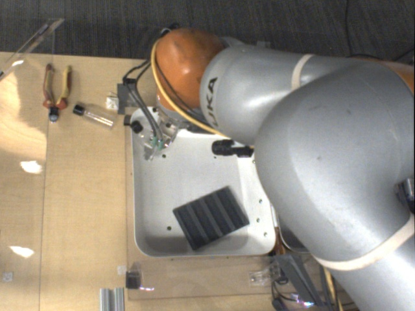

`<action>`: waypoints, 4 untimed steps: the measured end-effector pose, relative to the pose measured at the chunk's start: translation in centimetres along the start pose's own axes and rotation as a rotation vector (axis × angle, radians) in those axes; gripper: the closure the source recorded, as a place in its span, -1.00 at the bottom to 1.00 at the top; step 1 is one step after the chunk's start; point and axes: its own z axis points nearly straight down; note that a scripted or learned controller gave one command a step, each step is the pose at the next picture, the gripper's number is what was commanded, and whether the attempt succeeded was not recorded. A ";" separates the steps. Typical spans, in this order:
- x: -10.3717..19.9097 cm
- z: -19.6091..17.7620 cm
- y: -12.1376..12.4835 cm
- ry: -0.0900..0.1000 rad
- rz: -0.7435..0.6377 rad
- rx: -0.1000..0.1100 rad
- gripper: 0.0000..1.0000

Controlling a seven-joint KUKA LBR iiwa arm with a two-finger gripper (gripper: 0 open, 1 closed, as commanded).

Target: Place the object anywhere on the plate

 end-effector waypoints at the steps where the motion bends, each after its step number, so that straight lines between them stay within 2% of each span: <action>1: -0.2 -5.5 0.5 0.002 -0.288 -0.002 1.00; 2: -0.8 -16.6 0.9 0.000 -0.637 -0.004 1.00; 3: -1.3 -6.5 1.2 0.006 -0.636 -0.001 1.00; 4: -1.5 -18.8 1.4 0.000 -0.826 -0.005 1.00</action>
